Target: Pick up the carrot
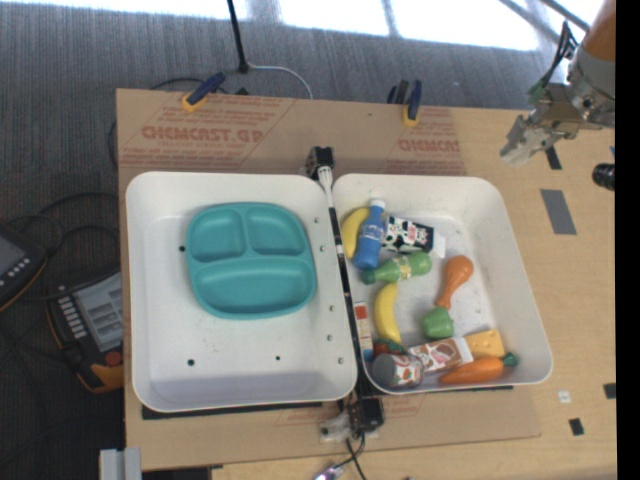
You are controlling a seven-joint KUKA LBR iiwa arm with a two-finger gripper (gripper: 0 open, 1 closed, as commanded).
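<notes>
The carrot (474, 371) is orange with a green tip and lies along the front wall of the right bin (520, 268), in its front right corner. It touches a red-and-white carton (435, 356) and sits just in front of a yellow cheese wedge (487, 343). My gripper (533, 151) hangs over the bench beyond the right bin's far right corner, well away from the carrot. Its fingers stand open with nothing between them.
The right bin also holds two bananas (386, 314), a blue bottle (370, 234), a black-and-white carton (410, 234), an orange drumstick (454, 279), green toys (437, 322) and a grey item (384, 370). A teal divided plate (250, 258) lies in the left bin (160, 348).
</notes>
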